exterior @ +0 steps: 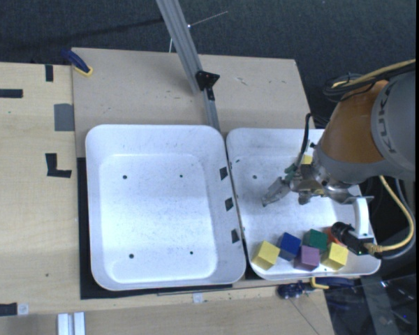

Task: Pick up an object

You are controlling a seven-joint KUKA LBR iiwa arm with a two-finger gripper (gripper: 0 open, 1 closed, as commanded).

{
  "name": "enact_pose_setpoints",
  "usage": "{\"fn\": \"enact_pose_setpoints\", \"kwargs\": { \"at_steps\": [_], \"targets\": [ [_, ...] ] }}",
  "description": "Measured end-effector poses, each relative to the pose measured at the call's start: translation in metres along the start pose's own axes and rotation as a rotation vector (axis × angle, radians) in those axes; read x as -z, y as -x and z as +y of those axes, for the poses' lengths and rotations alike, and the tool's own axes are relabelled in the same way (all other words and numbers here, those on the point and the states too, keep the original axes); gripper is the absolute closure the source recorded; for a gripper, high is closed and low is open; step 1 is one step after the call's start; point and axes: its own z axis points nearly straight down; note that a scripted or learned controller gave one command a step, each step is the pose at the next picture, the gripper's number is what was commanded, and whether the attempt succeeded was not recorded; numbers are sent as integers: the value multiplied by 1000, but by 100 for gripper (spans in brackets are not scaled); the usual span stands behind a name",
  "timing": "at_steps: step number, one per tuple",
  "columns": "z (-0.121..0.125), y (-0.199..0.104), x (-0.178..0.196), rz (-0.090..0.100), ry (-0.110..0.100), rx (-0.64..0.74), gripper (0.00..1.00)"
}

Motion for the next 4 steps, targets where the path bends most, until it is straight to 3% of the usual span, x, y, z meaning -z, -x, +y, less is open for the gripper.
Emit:
{"fn": "enact_pose_setpoints", "kwargs": {
  "at_steps": [1, 2, 3, 4],
  "targets": [
    [-2, -2, -65, 1, -2, 0, 0],
    [-3, -2, -75, 0, 3, 1, 0],
    [-4, -3, -65, 2, 2, 2, 100],
    [6, -6, -10, 0, 10, 2, 100]
  ]
}}
